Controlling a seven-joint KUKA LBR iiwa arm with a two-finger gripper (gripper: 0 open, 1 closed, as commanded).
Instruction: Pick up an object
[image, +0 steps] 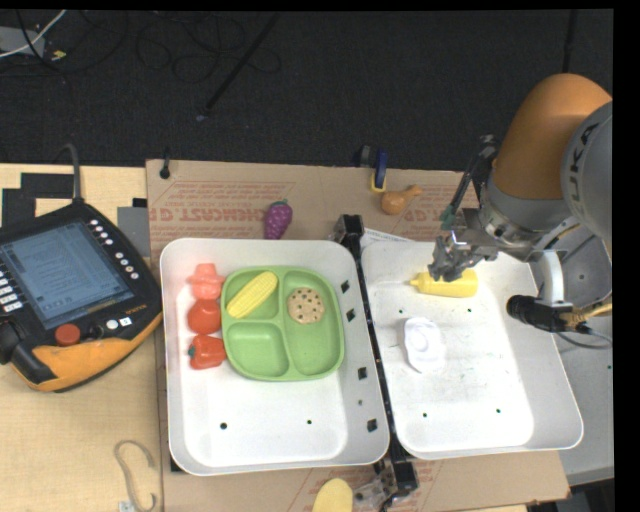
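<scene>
A wooden bench (80, 440) is seen from above, with 2 shallow white bins set side by side on brown cardboard. The grey arm (560, 150) with its orange band is reached in from the right, above the right bin (500, 400). The left bin (260, 420) is occupied by a green 3-compartment plate (275, 355), in which a yellow corn cob (250, 293) and a cookie (305, 306) are laid in separate compartments. 3 red and pink toy foods (203, 315) are lined up just beside the plate's left edge. A black and orange control pendant (65, 290) is rested on the bench at far left. The hand (452, 265) is lowered onto a yellow object (447, 286) near the right bin's back edge; whether it is clenched or released cannot be told. A small white object (424, 341) is lying near the bin's middle, apart from the yellow one. A purple toy (277, 219) and an orange toy (398, 200) are placed behind the bins.
</scene>
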